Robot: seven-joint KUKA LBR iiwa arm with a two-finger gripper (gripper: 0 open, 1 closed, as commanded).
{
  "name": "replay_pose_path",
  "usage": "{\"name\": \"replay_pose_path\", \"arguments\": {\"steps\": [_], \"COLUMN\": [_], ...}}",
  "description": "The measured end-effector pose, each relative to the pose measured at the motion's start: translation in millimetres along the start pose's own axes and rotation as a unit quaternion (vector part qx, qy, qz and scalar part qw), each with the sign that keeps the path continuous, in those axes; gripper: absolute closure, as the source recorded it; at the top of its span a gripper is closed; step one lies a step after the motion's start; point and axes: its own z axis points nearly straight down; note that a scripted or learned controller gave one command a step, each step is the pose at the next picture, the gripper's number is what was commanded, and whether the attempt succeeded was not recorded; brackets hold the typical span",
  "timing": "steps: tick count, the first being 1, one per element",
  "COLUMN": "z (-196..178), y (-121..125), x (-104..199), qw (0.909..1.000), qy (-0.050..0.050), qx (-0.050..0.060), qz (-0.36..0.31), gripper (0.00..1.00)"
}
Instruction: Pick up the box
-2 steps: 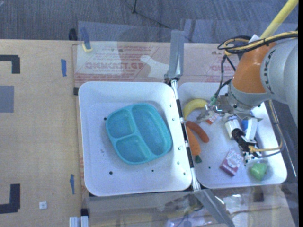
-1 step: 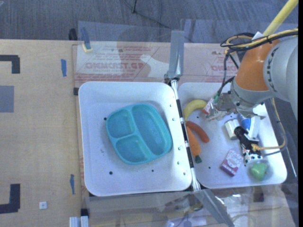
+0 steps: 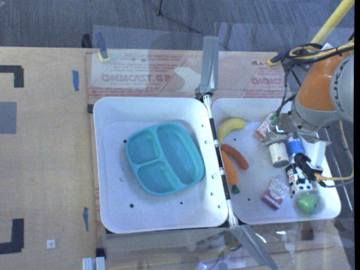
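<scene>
Camera view, right bin (image 3: 252,170), near to far: one pink box (image 3: 274,193) by the front wall, one green fruit (image 3: 306,203) just right of it, one carrot (image 3: 230,173), one sausage (image 3: 235,156), one white cylinder (image 3: 277,154), one banana (image 3: 230,127), one red-and-white packet (image 3: 263,129). Left bin (image 3: 112,129): one blue divided plate (image 3: 164,158). Wooden surface (image 3: 45,151) with blue tape marks, grey carpet (image 3: 56,10) beyond. Arm (image 3: 318,89) reaches in from the right, over the right bin. End effector (image 3: 281,136) is just beside the packet. Open or closed: can't tell.
</scene>
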Motion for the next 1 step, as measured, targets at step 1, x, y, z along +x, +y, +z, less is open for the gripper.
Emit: {"name": "replay_pose_path", "arguments": {"steps": [1], "z": [-10.5], "y": [0.7], "x": [-1.1], "qw": [1.0], "qy": [0.0], "qx": [-0.001], "qz": [0.001], "gripper": [1.0]}}
